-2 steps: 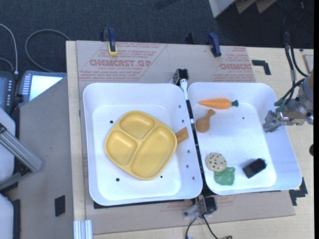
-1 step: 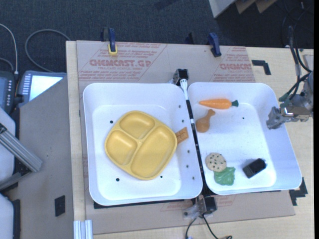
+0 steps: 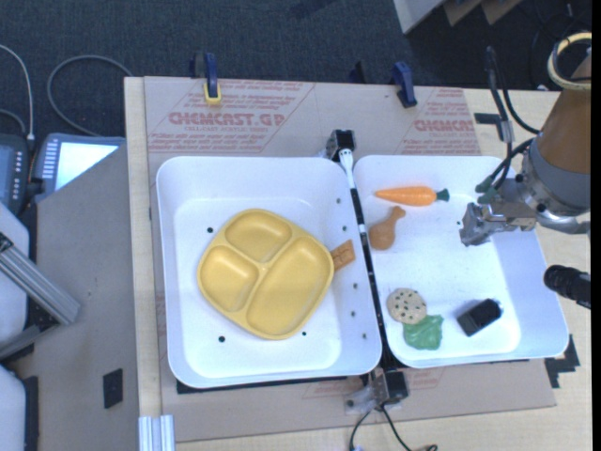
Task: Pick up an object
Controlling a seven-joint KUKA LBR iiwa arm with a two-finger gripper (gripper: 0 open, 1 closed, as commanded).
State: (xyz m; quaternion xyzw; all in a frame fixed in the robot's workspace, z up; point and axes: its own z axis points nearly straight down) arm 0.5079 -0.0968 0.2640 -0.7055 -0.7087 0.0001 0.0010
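The right bin (image 3: 526,280) holds an orange carrot (image 3: 407,195), a brown chicken drumstick (image 3: 385,228), a speckled cookie (image 3: 406,304), a green leafy piece (image 3: 423,333) and a black block (image 3: 480,317). My gripper (image 3: 477,225) hangs over the right bin's upper right part, to the right of the carrot and drumstick and above the black block. I see nothing between its fingers. The orange band of the arm (image 3: 568,139) rises behind it.
The left bin (image 3: 178,280) holds a yellow divided plate (image 3: 266,272), with a small brown piece (image 3: 342,255) at its right edge by the divider. Blue clamps (image 3: 212,78) sit on the bench's far edge. Cables run near the arm.
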